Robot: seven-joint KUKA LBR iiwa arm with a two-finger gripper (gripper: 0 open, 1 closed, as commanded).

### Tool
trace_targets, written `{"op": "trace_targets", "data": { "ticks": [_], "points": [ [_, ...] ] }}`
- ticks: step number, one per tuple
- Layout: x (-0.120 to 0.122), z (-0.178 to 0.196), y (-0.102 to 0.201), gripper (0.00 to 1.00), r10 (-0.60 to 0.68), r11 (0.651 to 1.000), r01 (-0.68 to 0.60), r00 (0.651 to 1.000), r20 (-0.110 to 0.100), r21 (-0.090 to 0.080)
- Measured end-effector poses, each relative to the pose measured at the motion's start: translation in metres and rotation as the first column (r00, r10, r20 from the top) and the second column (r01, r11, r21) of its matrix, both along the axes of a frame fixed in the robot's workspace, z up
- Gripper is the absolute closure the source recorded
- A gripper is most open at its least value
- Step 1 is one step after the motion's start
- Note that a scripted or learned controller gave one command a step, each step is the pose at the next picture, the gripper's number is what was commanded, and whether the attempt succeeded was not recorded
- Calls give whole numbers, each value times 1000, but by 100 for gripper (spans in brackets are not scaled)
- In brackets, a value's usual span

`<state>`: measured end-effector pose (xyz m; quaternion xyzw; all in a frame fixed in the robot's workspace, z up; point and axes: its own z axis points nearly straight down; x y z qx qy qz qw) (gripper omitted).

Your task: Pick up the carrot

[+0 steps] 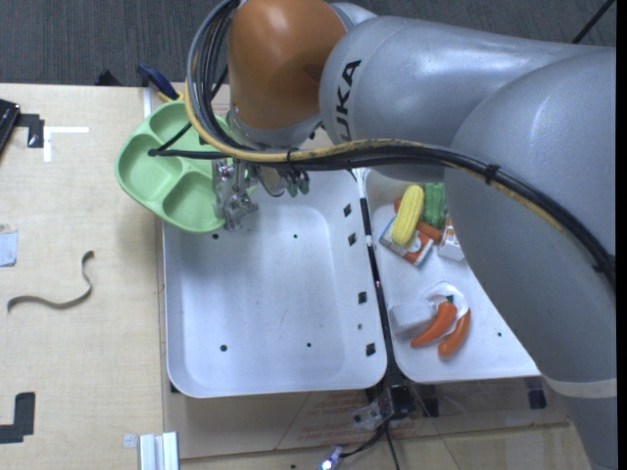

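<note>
Gripper (236, 207) first: I've got it hanging low over the far end of the left bin (265, 360), right against the near edge of the green divided tray (147, 160) that overlaps that bin's far left corner. From this slant I see a tangle of metal under the orange wrist band, and I honestly cannot tell how the tool is set; what I can say is that nothing orange sits in it, so I'm not counting anything as held. Working outward from the green tray: white floor of the left bin spreads toward the camera, then the dark divider between the two bins, and past that the right bin (490, 355). That's where my target is. The carrot (434, 326) lies in the near part of the right bin, far from the green tray, on the opposite side of the divider and closer to the camera than the tool. Beside it, just touching or nearly so, is a second orange piece (455, 333), and both rest against a crumpled white wrapper (416, 311). The carrot's long axis runs on a diagonal, thick end up toward the arm's side, tip pointing down toward the divider. Further from the camera in that bin I see a corn cob (408, 213) with some green and orange bits. My read: the coming move is a crossing over the divider, then a turn of the wrist to close across that diagonal.
</note>
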<state>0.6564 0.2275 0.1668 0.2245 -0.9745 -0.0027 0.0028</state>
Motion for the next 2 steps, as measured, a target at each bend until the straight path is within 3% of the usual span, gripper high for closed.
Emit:
{"op": "trace_targets", "data": {
  "ticks": [1,2],
  "points": [
    [-18,-73,-9,100,439,898,-439,898,10,-3],
    [-113,-74,-24,100,749,662,-749,662,8,-7]
  ]
}}
